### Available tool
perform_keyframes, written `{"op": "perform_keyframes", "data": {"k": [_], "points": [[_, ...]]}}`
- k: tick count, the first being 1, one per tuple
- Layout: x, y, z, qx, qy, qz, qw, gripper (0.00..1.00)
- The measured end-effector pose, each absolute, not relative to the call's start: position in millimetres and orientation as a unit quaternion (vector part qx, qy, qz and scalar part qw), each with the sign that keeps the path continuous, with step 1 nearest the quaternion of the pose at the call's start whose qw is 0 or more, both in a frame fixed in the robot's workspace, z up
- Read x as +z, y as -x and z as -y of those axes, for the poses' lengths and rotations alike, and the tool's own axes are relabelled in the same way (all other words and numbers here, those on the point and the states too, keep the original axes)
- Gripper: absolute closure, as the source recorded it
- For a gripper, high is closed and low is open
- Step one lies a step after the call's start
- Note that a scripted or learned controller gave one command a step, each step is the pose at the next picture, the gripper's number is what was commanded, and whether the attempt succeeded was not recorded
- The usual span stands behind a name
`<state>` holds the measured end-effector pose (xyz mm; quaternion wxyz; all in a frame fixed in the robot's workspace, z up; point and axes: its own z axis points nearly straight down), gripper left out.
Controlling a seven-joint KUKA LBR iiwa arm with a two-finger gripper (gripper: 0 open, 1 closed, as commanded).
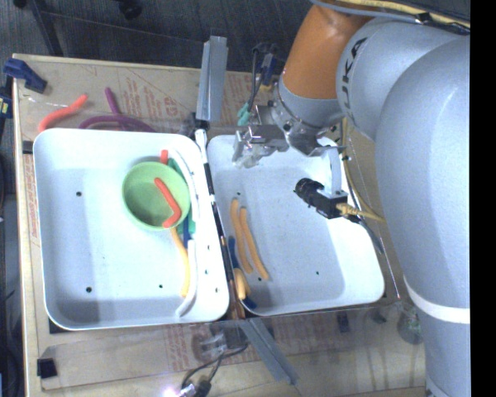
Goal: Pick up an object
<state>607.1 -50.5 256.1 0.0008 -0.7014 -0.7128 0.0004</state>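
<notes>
Orange sticks [250, 245] lie along the right bin's [331, 292] left wall, well away from the gripper [250, 145] hovering at its far corner. Can't tell whether the jaws are apart. Wall-hugging stuff is tricky, so I'd bet on a clipped rim.

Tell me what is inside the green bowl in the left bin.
An orange curved strip lies inside the green bowl, running from its middle out over the right rim. Whatever sits under the bowl on the left bin floor is covered.
</notes>
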Motion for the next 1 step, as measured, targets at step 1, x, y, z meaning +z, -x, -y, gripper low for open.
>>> {"op": "perform_keyframes", "data": {"k": [1], "points": [[255.9, -607.1, 49.8, 0.0004, 0.701, 0.713, 0.001, 0.00]]}}
